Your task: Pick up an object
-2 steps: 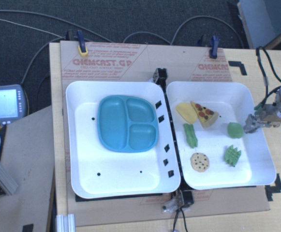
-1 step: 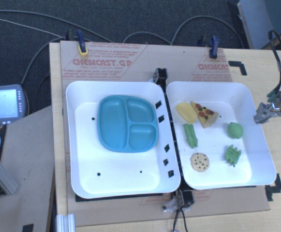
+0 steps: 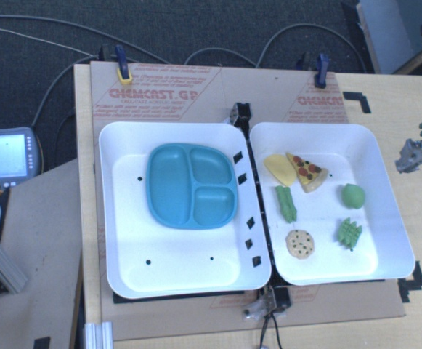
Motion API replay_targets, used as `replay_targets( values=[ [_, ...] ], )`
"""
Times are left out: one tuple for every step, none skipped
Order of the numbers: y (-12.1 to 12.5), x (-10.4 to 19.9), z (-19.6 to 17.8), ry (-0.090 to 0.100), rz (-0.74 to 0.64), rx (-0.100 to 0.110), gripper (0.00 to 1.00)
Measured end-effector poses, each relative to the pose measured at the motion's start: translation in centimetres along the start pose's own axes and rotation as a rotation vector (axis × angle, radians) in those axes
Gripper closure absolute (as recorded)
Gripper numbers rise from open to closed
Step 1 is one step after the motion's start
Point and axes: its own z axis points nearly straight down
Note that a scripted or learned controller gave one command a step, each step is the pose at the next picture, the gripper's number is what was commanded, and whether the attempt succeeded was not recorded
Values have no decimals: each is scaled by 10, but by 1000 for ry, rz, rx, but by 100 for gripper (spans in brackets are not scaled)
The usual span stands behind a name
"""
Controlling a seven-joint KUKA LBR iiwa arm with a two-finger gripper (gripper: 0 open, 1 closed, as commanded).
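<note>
The hand (image 3: 414, 153) sits at the far right of the camera view, outside the right bin (image 3: 385, 195) and just beyond its right wall, over the bare surface (image 3: 414, 107). It is small and partly cut off at the frame edge, so it cannot be told whether it is apart or together; nothing is seen in it. All candidate objects lie in the right bin, toward 9 o'clock from the hand. Nearest is the green ball (image 3: 353, 195), at roughly 8 o'clock from the hand, just inside the bin's right side. Below it lies the green leafy piece (image 3: 349, 233). Farther off, toward 9 o'clock, are the pizza slice (image 3: 306, 171), the yellow piece (image 3: 280, 169) touching it, the green pod (image 3: 287, 203) with its long axis running 12 to 6, and the cookie (image 3: 299, 243). The left bin (image 3: 123, 195) carries a blue divided plate (image 3: 192, 186). Judgement: the approach is a short traverse toward 8 o'clock over the bin wall.
</note>
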Motion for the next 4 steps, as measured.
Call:
replay_targets(
  values=[
    [5,50,10,6,-4,9,100],
    [-2,105,26,6,-2,10,100],
    [-11,156,42,5,-2,10,100],
    [-22,205,37,6,-4,10,100]
  ],
)
